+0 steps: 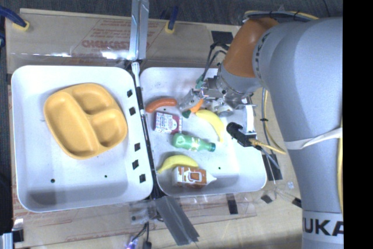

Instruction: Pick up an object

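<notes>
My gripper (196, 101) hangs low in the upper middle of the right bin (247, 175), under the arm's orange band. A small orange piece (197, 106) lies right at its tip, touching or just beneath it; I cannot tell which. A yellow banana (211, 123) lies just right of and below the gripper. Left of the gripper sits a red sausage (160, 104), with a red-and-white carton (167, 122) under it. Lower down are a green bottle (193, 142), a second banana (177, 161) and an orange juice carton (190, 176).
The left bin (35, 183) holds a yellow divided plate (85, 119). A ridge with black clips (140, 148) separates the two bins. The big grey arm (303, 102) covers the right bin's right side. Cables (265, 146) run along that bin's right rim.
</notes>
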Controlling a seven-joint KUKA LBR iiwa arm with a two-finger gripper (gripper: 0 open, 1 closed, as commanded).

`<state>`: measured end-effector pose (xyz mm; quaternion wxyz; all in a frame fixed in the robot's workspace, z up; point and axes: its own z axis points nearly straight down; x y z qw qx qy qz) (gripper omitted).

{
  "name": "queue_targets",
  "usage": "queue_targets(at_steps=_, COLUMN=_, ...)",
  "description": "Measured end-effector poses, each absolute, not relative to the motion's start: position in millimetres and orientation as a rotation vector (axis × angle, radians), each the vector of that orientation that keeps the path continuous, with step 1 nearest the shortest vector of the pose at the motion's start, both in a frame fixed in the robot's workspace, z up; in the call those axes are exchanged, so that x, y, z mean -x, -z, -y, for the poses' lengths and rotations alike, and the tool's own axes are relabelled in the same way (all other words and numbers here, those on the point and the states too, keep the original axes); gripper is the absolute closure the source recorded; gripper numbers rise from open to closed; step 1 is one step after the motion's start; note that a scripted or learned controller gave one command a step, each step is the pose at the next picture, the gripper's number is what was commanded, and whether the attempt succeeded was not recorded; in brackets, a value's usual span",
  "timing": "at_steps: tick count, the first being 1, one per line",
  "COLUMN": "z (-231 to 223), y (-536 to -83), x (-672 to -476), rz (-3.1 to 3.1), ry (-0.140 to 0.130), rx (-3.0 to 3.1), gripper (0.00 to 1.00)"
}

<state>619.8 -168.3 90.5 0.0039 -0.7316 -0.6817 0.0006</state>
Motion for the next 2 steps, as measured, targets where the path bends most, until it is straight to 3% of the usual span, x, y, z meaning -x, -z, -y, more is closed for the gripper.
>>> queue_targets(at_steps=1, z=169, y=-100, x=-619.5, rz=2.139, ry=-0.007, rx=2.288, gripper=1.00)
queue_targets(at_steps=2, z=89, y=-242, x=-633.3, rz=2.211, ry=0.000, rx=2.231, gripper=1.00)
